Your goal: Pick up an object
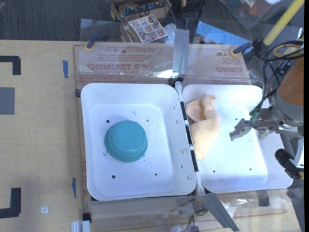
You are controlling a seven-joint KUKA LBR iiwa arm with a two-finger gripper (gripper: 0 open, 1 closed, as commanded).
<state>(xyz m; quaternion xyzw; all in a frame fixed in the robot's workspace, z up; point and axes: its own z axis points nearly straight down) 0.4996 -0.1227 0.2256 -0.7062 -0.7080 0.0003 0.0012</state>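
The gripper (240, 129) hangs over the right bin (251, 173), how far open I cannot tell, holding nothing visible; approach step; next, reach leftward to the orange cloth (205, 127) beside the divider

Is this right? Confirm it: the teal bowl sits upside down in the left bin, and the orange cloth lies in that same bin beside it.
One thing is wrong. The teal bowl does sit upside down in the left bin, but the orange cloth lies in the right bin, against its left wall. The gripper hangs over that right bin, beside the cloth. The camera view shows this.
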